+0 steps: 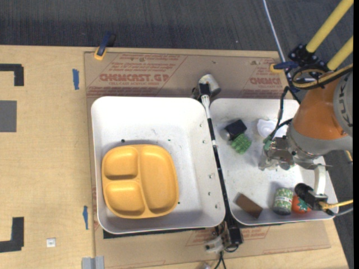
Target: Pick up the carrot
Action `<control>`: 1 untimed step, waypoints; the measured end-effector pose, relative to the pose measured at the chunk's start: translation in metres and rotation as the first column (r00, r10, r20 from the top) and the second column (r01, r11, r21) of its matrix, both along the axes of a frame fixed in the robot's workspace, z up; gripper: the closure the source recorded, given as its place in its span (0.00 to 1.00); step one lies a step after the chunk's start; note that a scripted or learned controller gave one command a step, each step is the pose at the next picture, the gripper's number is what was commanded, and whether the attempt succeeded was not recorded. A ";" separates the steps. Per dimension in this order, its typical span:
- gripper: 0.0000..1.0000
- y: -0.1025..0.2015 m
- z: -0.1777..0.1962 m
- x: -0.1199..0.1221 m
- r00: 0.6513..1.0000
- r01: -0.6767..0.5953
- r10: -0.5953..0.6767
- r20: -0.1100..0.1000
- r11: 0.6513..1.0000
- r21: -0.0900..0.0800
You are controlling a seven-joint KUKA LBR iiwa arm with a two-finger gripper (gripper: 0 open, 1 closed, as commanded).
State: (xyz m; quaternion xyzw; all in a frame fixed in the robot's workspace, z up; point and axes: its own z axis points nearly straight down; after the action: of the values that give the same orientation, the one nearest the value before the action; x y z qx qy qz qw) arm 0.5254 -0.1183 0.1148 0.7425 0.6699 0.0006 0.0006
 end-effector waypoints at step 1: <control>1.00 0.044 0.070 -0.046 0.981 0.195 -0.195 -0.002 0.981 0.000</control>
State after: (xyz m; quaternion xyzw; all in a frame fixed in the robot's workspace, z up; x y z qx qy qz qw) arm 0.4793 -0.0741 0.1844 0.8047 0.5937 0.0000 -0.0003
